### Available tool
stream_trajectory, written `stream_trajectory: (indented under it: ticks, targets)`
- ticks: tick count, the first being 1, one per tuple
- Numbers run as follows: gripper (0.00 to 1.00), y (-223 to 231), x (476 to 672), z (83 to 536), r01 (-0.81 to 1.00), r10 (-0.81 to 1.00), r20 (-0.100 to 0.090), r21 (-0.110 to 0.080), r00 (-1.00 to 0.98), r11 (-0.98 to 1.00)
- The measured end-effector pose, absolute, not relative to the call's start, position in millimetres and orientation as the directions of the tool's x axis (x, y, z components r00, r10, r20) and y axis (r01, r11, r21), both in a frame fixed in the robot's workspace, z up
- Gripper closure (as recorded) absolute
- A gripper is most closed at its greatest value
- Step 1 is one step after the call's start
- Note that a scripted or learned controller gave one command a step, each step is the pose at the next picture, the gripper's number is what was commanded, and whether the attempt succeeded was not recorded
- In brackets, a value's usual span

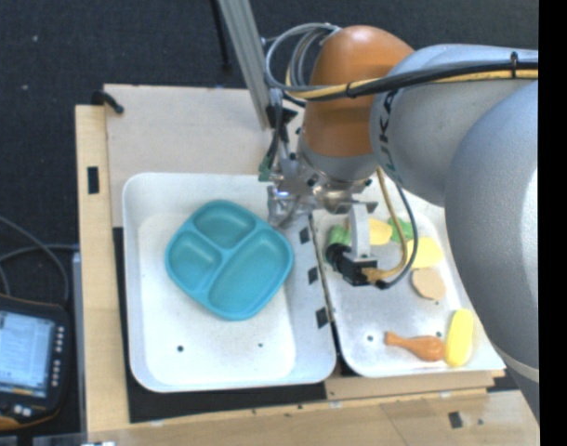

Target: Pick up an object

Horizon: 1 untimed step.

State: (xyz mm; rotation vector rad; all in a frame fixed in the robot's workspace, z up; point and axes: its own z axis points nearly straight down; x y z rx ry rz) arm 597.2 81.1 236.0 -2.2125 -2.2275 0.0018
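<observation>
Dark carpet surrounds the pale worktop (172,128), which carries two white bins pushed edge to edge so the arm (469,137) can reach either from the right. A teal plate (230,258) with three compartments lies flat and alone in the left bin (153,360). The right bin (376,365) holds the small things loose: a drumstick (415,345) just beside a yellow fruit (459,335) at the near corner, and a tan slice (429,284) further up.

The gripper (282,204) hangs low at the plate's far right rim, close to the seam between the bins. The wrist above hides its tip, so I cannot tell whether it is released or clenched, and nothing is seen in its grasp. Judging by this position, the plate's raised rim is the likely target, since an edge gives more purchase than the flat face.
</observation>
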Motion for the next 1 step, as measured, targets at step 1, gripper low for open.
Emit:
stream_trajectory:
  ticks: [1]
  targets:
    - [0.00, 78.3, 598.1, 237.1, 1.000, 1.000, 0.001, 0.000, -0.001, 0.001]
